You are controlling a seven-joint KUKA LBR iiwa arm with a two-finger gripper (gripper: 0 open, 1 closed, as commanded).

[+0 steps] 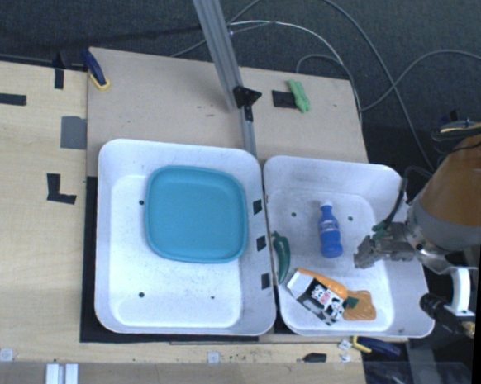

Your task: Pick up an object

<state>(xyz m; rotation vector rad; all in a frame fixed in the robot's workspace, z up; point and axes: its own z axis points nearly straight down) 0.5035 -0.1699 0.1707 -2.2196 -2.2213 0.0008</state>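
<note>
Two white bins sit side by side on my tabletop [330, 111], and I read them from the near edge back. Nearest me, in the front of the right bin [390, 181], lies a small carton [319, 294], white and orange with black print, tilted on a slant. Just beside it on the right is an orange piece [362, 307], touching or almost touching the carton; I cannot tell which. A green tool [281, 256] lies against the right bin's left wall, a little further back. Beyond that, near the middle of the bin, a blue bottle [330, 230] lies on its side with its white cap pointing away from me.

My hand [368, 252] is inside the right bin, low over the floor, to the right of the bottle and behind the orange piece, apart from both. I see nothing between its fingers, but it is dark and blurred and I cannot tell whether they are spread or closed. The arm [460, 192] comes in from the right, with its orange band above the wrist.

The left bin [116, 301] holds a teal plate [196, 214], lying flat toward its back half.

Farthest off, a green clip [299, 95] lies on the tabletop behind the right bin, and a grey pole [226, 57] slants up past the gap between the bins.
</note>
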